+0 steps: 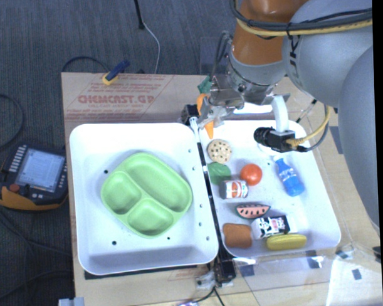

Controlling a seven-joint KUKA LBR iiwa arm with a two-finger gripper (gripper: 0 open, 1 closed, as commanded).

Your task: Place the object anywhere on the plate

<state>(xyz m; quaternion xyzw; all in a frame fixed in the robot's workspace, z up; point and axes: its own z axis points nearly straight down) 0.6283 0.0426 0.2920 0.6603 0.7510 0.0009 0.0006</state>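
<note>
A grey KUKA arm with an orange band reaches in from the right and hangs over the far edge of the bench, its gripper (210, 119) poised above the seam where the two white bins meet. A small orange piece, possibly a toy carrot (209, 126), shows at the fingertips, just beyond the cookie; whether it is clamped between the jaws or merely lies beneath them cannot be told from this angle, and the jaws' spacing is likewise hidden by the wrist.

The green divided plate (146, 193) sits in the middle of the left bin (88, 247), with nothing on it. The right bin (325, 220) holds the rest of the toy food: a cookie (219, 151), a green piece (218, 172), a tomato (251, 174), a small can (233, 190), a blue bottle (289, 177), a watermelon slice (252, 210), a brown bread roll (237, 235), a cow-print carton (271, 226) and a yellow-green pickle (286, 241).

If the carrot is the target, it is likely light, rigid moulded plastic, smooth and tapered, so prone to slip; a pinch across its thicker middle looks safest. The wrist points nearly straight down, forearm sloping in from the upper right, the plate well apart to its lower left.
</note>
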